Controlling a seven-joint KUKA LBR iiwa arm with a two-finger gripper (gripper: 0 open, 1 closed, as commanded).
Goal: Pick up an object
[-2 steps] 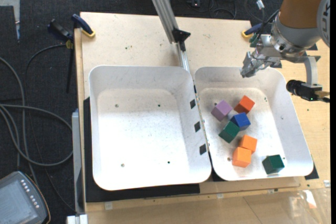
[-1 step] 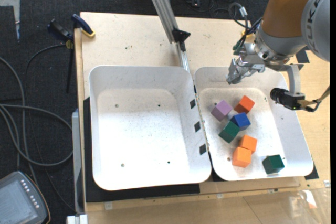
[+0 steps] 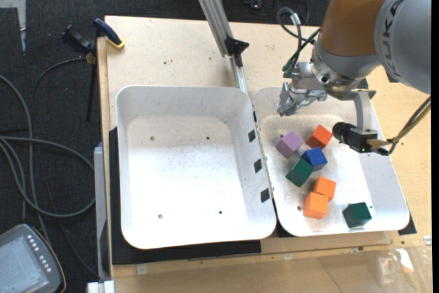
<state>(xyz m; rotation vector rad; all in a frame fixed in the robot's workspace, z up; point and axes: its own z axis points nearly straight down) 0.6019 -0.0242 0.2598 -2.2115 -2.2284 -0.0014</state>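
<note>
- You see the left bin (image 3: 185, 161) well left of the claw (image 3: 291, 103)
- Your right bin (image 3: 384, 202) holds seven blocks below the claw
- Nearest it lies the purple block (image 3: 290, 143)
- The claw's state: cannot tell

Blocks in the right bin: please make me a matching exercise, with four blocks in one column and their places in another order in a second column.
Column 1
1. purple block
2. blue block
3. lone dark green block
4. orange block under the arm

Column 2
A. nearest the right bin's front right corner
B. leftmost of the cluster
C. far side, right of the purple one
D. middle of the cluster, by the other green block

Pairs: 1-B, 2-D, 3-A, 4-C
</note>
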